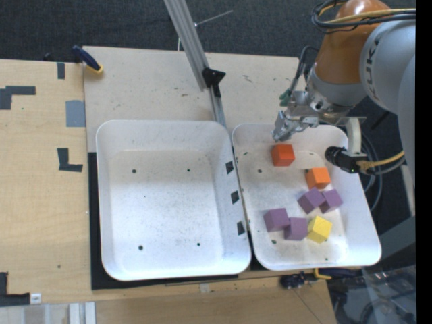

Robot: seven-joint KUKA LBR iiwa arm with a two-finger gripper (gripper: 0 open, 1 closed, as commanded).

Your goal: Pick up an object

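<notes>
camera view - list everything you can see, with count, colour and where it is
bins: 2, white, side by side on the bench
red-orange block: 1, far end of the right bin, just below the gripper
orange block: 1, right bin, middle, toward its right side
purple blocks: 4, right bin, two in a pair at the middle right, two touching nearer the front
yellow block: 1, right bin, front, beside the front purple pair
metal rail: 1, silver, slanting down from the top to the gap between the bins
clamp: 1, blue and yellow, far left corner of the board
arm: 1, grey with orange band, reaching in from the right
gripper: 1, dark, over the far end of the right bin
</notes>
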